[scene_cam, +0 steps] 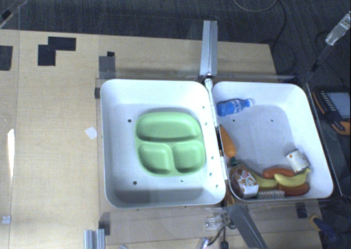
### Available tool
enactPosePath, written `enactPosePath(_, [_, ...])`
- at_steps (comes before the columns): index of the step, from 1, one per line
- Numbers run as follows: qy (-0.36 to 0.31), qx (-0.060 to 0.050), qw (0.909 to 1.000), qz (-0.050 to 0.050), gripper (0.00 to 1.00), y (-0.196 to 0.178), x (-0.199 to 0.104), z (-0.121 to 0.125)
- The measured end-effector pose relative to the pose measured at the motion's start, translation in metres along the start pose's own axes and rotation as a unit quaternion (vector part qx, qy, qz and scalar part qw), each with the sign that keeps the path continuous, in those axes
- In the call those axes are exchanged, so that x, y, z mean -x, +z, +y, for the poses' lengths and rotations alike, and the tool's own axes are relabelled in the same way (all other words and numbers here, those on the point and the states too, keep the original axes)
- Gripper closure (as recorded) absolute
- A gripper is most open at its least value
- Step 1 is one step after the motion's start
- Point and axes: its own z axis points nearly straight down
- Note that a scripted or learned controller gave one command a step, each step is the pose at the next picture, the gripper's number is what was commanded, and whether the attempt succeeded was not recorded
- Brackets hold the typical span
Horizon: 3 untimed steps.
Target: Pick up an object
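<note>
Camera view — green tray [167,143] in left bin [109,133]

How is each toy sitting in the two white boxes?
green tray: flat, right way up, in the left bin.
blue bottle: lying on its side, right bin.
carrot: lying along the divider.
banana: lying by the near wall.
small can: tipped over.

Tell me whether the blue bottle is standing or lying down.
Lying down: the blue bottle rests on its side in the right bin, cap pointing right.
</note>
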Motion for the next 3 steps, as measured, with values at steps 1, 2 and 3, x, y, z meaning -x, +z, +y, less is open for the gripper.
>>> enactPosePath(1, [-0.032, 0.000, 0.9995, 0.000, 1.00, 0.0003, -0.0037, -0.0034])
enactPosePath(2, [-0.068, 0.000, 0.9977, 0.000, 1.00, -0.0002, -0.0026, -0.0012])
enactPosePath(3, [-0.077, 0.000, 0.9971, 0.000, 1.00, 0.0000, -0.0037, -0.0023])
